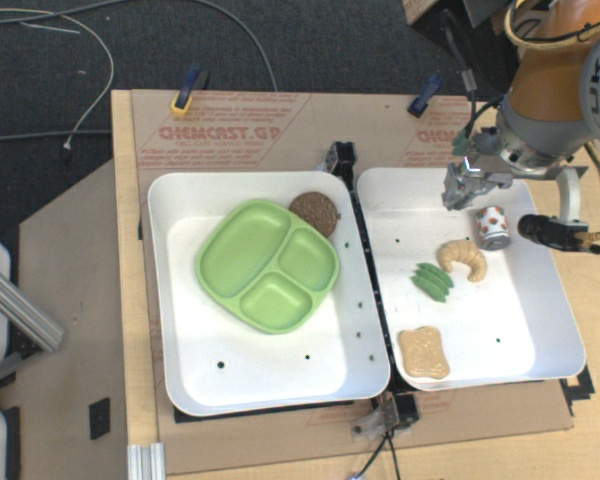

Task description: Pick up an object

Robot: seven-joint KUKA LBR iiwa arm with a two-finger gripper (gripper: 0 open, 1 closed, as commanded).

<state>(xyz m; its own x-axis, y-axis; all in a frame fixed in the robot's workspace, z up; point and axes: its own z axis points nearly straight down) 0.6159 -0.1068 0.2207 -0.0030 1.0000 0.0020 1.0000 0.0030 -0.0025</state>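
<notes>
In the right bin [540, 353] lie a small red and white can [493, 226], a tan croissant [464, 259], a green pea pod [432, 280] and a slice of toast [423, 352]. My gripper [466, 189] hangs over the bin's far part, just left of and above the can. Nothing shows between its fingers. A brown round patty [315, 211] rests in the left bin, at the far edge of a green divided plate [268, 265].
The left bin [180, 348] holds the plate across its middle. A black clamp [341, 156] sits between the bins at the far side. Blue clips [188, 90] hold the cardboard base. The arm [555, 78] comes in from the upper right.
</notes>
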